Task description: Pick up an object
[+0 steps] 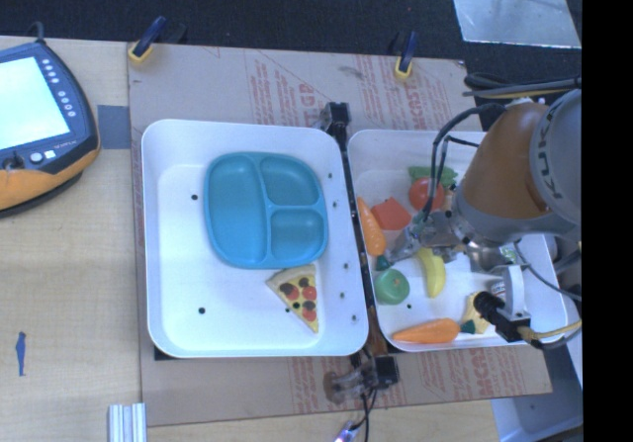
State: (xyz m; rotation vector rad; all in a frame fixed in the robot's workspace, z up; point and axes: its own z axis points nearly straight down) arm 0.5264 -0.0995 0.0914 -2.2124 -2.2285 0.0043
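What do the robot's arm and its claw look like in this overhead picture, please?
The arm is grey and rounded, with a broad orange band above the wrist. Black cables loop along its side. The claw is dark grey metal, and a black fitting sits below the wrist.

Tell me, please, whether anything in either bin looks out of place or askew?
Only slightly: the pizza slice lies on the left bin floor beside the blue plate, not on it. Nothing looks spilled or damaged.
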